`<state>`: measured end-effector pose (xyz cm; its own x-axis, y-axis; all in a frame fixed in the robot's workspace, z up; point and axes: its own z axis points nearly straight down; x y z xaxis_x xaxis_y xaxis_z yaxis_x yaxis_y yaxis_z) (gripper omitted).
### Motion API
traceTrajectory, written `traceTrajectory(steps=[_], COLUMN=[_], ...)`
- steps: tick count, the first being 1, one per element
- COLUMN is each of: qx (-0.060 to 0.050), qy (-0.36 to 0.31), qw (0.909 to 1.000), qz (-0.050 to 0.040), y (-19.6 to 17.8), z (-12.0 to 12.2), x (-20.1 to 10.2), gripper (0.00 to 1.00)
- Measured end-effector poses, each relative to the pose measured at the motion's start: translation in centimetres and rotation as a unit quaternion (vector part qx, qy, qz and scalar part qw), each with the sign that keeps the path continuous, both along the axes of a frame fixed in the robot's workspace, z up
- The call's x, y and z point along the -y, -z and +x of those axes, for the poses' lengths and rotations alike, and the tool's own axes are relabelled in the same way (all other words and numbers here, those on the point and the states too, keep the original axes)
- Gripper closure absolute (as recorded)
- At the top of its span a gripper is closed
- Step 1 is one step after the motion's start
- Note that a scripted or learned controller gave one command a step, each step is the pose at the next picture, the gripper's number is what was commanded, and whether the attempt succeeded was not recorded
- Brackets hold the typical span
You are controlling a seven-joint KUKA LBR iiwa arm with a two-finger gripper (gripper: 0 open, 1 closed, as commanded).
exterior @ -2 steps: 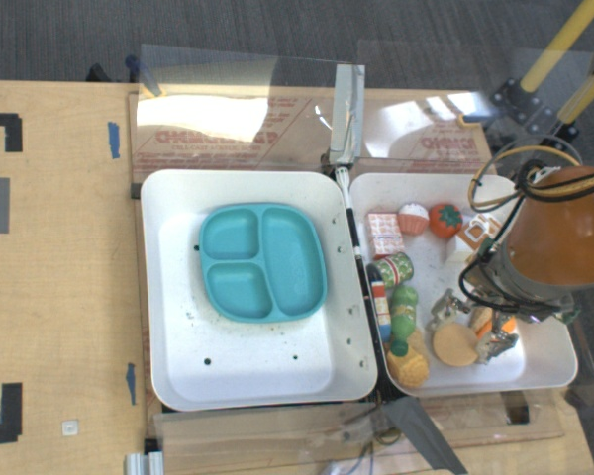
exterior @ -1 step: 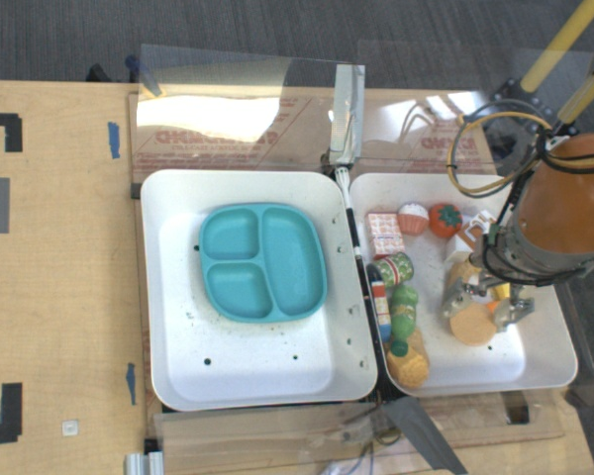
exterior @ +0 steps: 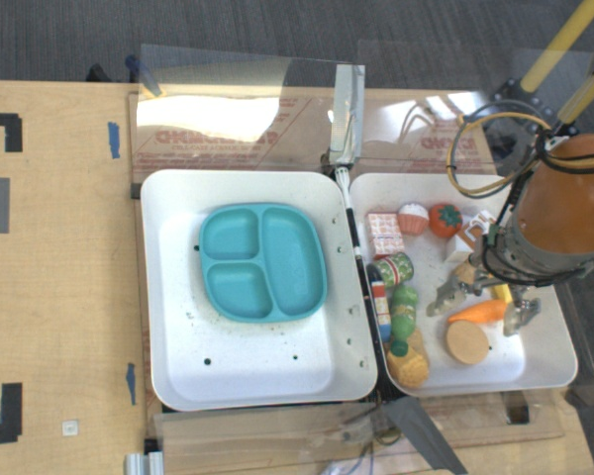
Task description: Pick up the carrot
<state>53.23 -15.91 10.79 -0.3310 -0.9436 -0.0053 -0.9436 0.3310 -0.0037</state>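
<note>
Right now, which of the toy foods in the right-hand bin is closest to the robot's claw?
The orange carrot. It lies right at the gripper, between its fingers, while the tomato, the green bottle and the round tan cookie sit farther off.

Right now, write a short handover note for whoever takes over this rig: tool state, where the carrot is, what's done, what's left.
Tool: down in the right bin, fingers spread either side of the carrot, not seen closed on it.
Carrot: lying on the bin floor, just above the round tan disc.
Nearby: tomato farther up the bin; green bottle and corn along the left wall.
Left bin holds the teal divided plate.
Done: tool lowered at the carrot.
Left: close, lift, confirm the grip.
</note>
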Motion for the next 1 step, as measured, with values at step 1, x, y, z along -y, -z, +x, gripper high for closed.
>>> traceTrajectory(steps=[1], qx=[0.002], qy=[0.004], qw=[1.0], qz=[-0.0022], y=[2.03], z=[-3.88], x=[-1.82], gripper=[0.0])
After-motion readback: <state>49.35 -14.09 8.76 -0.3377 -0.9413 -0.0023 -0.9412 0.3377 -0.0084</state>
